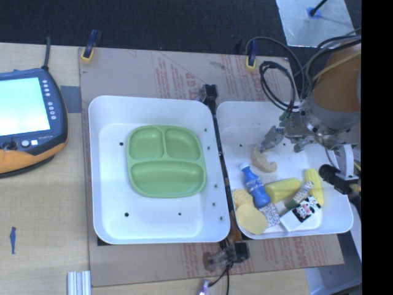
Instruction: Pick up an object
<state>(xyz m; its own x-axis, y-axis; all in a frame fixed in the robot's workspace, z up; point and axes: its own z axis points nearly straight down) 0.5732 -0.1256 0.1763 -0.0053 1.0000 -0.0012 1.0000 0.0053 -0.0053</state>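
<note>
Camera view is taking in two white bins lying side by side on a sheet of brown cardboard [153, 72], which is carrying faint red printing too small to read. At nine o'clock, off the cardboard, one control tablet [27, 118] with an orange-and-grey casing is sitting with its pale screen lit. Two blue-and-yellow clamps [89, 45] are gripping the cardboard's far edge.

Left bin [104, 165] is holding one green divided plate [166, 161] with three compartments, lying flat near its middle.

Right bin [236, 118] is holding a cluster toward five o'clock: one blue bottle [254, 186] with a white cap, one tan curved piece [264, 160] just above it, one yellow block [282, 188], one yellow banana-like piece [315, 186], two pale yellow rounds [250, 217], a striped stick [298, 196] and one black-and-white patterned box [306, 211]. No label there is legible.

At three o'clock the gripper [274, 137] is hanging over the right bin's far part, its fingers standing apart with nothing between them, just above the tan piece.
</note>
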